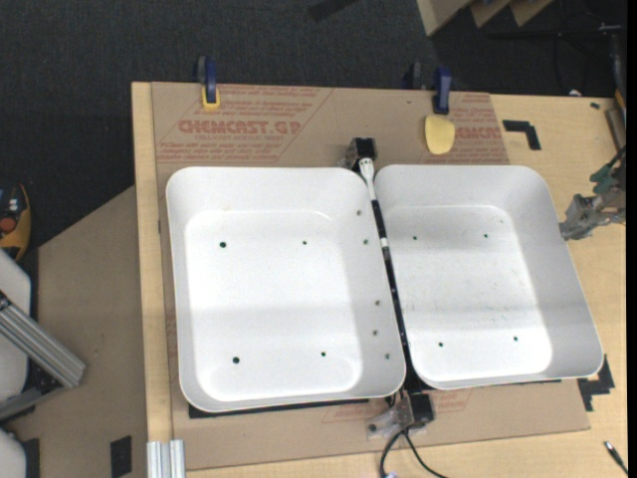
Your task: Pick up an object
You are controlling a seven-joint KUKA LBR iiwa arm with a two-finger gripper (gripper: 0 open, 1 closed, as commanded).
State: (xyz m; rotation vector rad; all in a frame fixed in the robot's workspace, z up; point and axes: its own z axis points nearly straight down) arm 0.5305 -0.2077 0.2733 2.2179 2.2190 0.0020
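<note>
Two white bins sit side by side on the brown surface (149,267): left bin (179,267) and right bin (557,267), their inner rims meeting along a dark strip (383,257). We note small dark dots on both bin floors. A pale yellow object (439,133) lies on the surface just beyond the right bin's far rim, below a blue clamp (442,86). A second blue clamp (208,71) is on the far left edge. Gripper state: we cannot tell.
</note>
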